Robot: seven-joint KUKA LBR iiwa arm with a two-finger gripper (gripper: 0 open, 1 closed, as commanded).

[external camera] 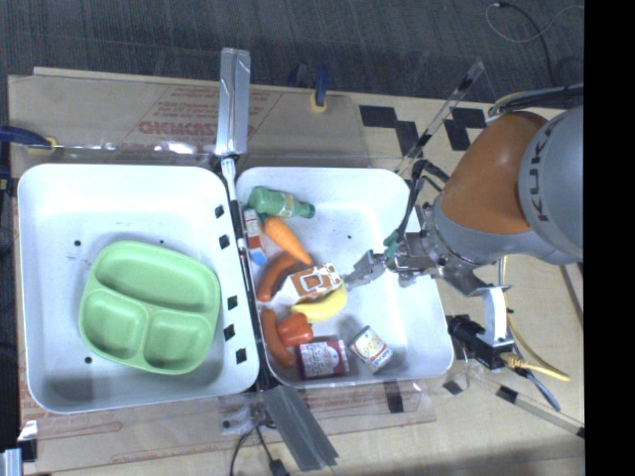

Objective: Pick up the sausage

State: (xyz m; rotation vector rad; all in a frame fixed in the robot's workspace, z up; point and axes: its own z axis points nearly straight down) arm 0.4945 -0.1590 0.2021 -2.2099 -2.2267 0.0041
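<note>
The sausage [277, 275] is a brown-orange curved piece lying in the right bin [397, 191], near its left wall. It rests just left of a small brown-and-white carton [316, 282] and a yellow banana [323, 304]. My gripper [355, 270] reaches in from the right and hovers low over the bin's middle, its tip just right of the carton and banana. It sits roughly a hand's width right of the sausage and nothing shows held in it.
Crowded around the sausage are an orange carrot [285, 236], a green bottle [279, 203], a red item [294, 330], a dark red packet [319, 358] and a small can [370, 347]. The left bin [60, 196] holds a green divided tray [149, 306].
</note>
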